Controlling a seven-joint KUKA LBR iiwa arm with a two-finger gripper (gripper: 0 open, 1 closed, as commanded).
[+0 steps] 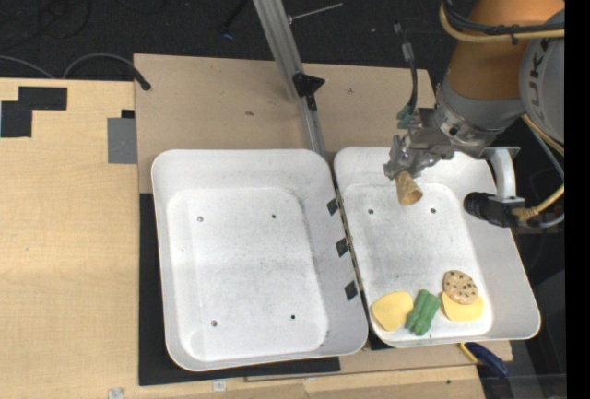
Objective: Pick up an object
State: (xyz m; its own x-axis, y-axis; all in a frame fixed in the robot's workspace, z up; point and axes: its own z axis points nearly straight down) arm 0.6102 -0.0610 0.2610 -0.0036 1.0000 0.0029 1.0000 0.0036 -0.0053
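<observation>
Tan and cork-like, a small object (408, 193) sits pinched at the tip of the end effector (404, 174) above the right bin (516, 291), but the grip looks shallow, so a jolt could drop it back into that bin.

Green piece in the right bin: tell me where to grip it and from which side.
Grip the green piece across its narrow middle, coming straight down. It lies flat and elongated, wedged between the yellow piece and the cookie-like piece, so clearance looks tight.
</observation>
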